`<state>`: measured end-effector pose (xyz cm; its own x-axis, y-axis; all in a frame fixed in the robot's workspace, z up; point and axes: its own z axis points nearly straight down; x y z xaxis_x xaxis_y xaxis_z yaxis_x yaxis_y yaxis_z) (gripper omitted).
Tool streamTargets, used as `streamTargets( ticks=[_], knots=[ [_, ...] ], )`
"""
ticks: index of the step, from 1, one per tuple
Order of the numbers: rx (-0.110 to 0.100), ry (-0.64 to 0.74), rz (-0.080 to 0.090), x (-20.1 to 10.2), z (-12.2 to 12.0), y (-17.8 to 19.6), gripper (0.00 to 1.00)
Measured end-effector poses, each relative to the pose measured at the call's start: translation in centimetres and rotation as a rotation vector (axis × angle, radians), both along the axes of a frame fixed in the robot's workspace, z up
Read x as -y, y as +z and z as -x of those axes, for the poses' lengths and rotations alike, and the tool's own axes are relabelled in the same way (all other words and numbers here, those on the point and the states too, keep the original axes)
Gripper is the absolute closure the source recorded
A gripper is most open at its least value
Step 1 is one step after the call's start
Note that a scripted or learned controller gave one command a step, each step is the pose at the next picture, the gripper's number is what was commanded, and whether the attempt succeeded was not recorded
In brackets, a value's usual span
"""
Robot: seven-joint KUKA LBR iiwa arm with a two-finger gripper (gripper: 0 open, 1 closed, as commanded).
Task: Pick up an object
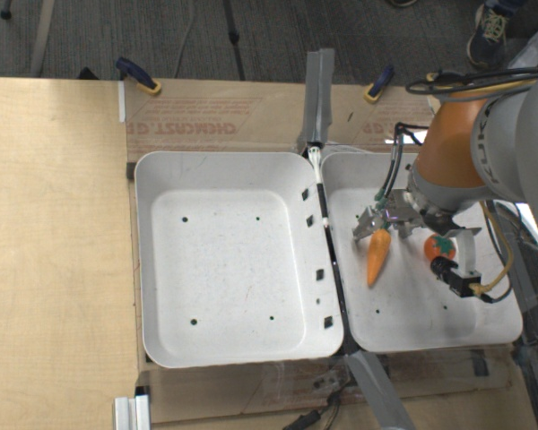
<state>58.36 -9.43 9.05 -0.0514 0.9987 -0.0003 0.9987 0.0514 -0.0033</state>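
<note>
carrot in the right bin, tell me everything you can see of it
The carrot is an orange, tapered piece that looks like toy plastic, smooth and unmarked. It points its narrow tip toward the bin's near edge, its thick end up under the gripper. It sits in the left half of the right bin, right of the divider. Whether it rests on the floor or is lifted, I cannot tell.

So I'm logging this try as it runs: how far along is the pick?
Done: the arm has reached into the right bin, and its pincer sits at the top end of the carrot. In hand: the grasp itself; whether the carrot is gripped can't be told. Left: lifting it, since the carrot looks to lie on the bin floor. A small orange and green object lies beside it.
</note>
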Motion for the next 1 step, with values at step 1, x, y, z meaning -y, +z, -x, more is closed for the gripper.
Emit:
streamTargets(
  ticks=[1],
  knots=[
    [-0.002,-0.005,0.000,0.19,0.06,0.85,1.00]
  ],
)
